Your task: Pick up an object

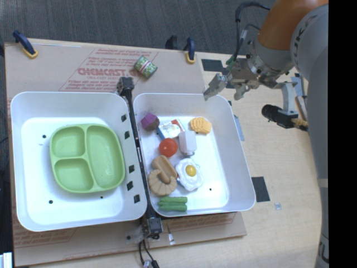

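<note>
The gripper (227,89) hangs with its 2 fingers apart and nothing between them, one dark fingertip reaching toward the far right corner of the right bin (237,172) and the other a little to its right, over the bench just outside the rim. From there every candidate lies down and to the left in the camera view, inside that same bin. Nearest the corner is the orange crinkled piece (201,125), a short way in from the far rim; just beyond it toward the bin's middle sit a white carton-like item (169,129), a pale block (187,142) and a red tomato (168,147), with a purple piece (149,121) against the divider side. Farther toward the near rim are a fried egg (189,174), a brown bread-like pair (162,176) and a green pod (173,204), whose long axis runs along the near rim. My judgement: the orange piece is the shortest reach, needing a move inward over the rim and then down.
</note>
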Robot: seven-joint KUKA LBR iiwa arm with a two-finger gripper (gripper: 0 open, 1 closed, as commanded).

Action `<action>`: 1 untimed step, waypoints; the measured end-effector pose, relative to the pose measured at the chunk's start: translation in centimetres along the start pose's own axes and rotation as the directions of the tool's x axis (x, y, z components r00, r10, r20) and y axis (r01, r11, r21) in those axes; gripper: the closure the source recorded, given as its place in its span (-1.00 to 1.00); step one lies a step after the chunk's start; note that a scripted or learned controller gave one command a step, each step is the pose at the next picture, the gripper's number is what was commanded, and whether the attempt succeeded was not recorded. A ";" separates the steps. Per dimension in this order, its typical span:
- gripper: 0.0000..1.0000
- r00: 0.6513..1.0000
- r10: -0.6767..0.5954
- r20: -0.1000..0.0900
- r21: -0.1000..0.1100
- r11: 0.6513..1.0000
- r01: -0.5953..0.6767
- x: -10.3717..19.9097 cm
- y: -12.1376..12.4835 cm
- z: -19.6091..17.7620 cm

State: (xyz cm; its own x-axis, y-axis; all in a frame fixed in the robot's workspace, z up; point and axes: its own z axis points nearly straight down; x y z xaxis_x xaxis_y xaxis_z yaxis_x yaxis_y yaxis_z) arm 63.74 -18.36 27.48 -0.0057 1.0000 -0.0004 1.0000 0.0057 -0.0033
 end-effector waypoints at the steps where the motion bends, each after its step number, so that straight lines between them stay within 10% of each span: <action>1: -1.00 1.000 0.000 0.000 0.000 1.000 0.000 0.0 0.0 0.0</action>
State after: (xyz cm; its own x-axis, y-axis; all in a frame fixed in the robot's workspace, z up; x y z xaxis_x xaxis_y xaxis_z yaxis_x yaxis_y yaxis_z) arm 63.74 -18.36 27.48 -0.0057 1.0000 -0.0004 1.0000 0.0057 -0.0033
